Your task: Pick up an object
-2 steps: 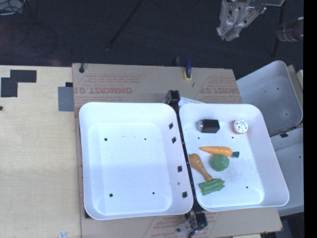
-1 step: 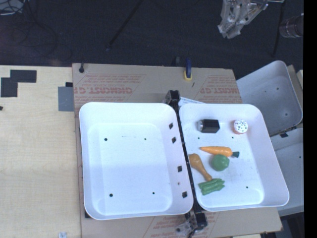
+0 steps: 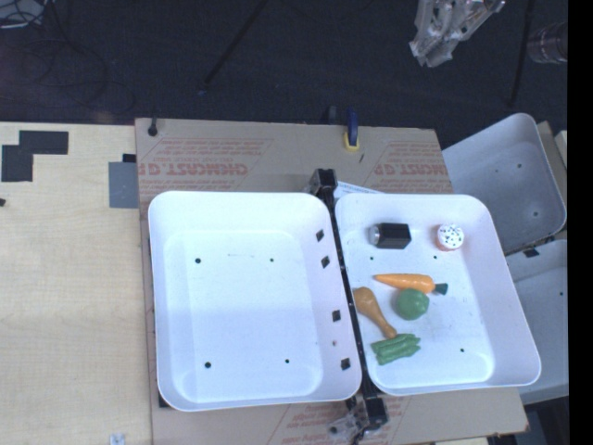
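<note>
Your gripper [image 3: 443,28] hung high at the top right of the view, well above and behind the bins, over the dark floor beyond the bench; it was small and blurred there, so you could not tell how its fingers stood, though nothing appeared to hang from it.

Everything worth picking lay in the right bin [image 3: 505,276]; the left bin [image 3: 176,276] offered nothing. From the gripper, the objects lay down the view and a little to its left; that was the one direction the coming move turned on.

The black block [image 3: 390,235] and the white dotted ball [image 3: 450,237] sat nearest the gripper, at the bin's far side, apart from each other; the carrot [image 3: 405,283] lay beyond them with its long axis running nearly across the view, its green tip to the right; the green ball [image 3: 411,304] sat just beside it. The tan drumstick [image 3: 373,311] ran diagonally, and the green pod [image 3: 396,348] lay nearest the camera, probably touching the drumstick's end.

You would likely have found the block the shortest reach; it stood clear of its neighbours.
</note>
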`<state>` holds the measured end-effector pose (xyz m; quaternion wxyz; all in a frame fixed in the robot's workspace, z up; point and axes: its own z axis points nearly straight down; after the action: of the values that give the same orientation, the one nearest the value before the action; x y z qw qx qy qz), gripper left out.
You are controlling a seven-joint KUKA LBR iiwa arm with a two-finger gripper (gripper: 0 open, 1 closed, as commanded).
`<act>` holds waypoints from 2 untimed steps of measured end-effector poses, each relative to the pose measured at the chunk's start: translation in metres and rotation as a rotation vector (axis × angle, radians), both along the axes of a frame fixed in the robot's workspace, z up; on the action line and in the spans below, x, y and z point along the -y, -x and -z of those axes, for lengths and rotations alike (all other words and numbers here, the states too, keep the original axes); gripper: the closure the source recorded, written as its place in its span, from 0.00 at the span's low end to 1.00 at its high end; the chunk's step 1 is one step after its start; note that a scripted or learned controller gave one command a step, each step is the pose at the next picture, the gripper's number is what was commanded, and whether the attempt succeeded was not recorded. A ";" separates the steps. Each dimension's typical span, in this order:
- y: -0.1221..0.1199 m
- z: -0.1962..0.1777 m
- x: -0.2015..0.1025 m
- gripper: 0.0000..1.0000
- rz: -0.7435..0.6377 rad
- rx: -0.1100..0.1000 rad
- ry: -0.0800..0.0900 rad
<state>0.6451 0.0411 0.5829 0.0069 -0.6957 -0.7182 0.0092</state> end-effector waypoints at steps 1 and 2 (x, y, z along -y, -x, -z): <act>0.000 -0.009 -0.001 1.00 -0.006 -0.002 0.000; -0.001 -0.018 -0.003 1.00 -0.013 0.000 0.001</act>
<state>0.6462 0.0443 0.6010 0.0066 -0.6912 -0.7226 0.0095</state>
